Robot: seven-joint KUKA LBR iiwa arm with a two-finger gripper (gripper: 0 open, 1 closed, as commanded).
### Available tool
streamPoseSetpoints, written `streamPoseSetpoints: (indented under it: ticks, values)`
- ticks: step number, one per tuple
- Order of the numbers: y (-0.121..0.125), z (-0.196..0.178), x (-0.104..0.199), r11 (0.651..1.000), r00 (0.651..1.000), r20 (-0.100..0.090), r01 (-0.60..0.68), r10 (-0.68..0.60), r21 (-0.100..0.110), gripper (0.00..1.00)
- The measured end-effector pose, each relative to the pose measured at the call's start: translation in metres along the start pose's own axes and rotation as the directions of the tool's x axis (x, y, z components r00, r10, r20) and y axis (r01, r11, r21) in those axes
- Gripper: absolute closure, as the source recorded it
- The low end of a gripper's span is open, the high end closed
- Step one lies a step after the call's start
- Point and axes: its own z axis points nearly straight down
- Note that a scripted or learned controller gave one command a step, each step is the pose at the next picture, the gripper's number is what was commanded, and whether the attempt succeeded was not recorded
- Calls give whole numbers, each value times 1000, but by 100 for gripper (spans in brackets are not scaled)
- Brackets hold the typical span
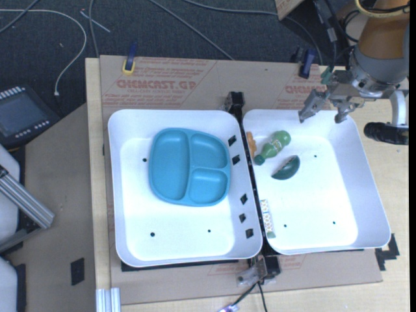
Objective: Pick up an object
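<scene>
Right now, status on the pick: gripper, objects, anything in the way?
Gripper open, above right bin's far edge, holding nothing. Green bottle and teal piece lying in right bin, apart from gripper. Blue plate in left bin. Path clear.

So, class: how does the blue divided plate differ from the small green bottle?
The blue divided plate lies flat in the left bin; the small green bottle lies on its side in the right bin. The plate is much larger and wide; the bottle is slim. Both rest untouched, apart from the gripper.
</scene>
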Motion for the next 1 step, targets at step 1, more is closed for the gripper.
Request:
streamPoseSetpoints:
  ticks: [1]
  values:
    - [2,-9,0,1000,1000,2,3,-3,-14,0]
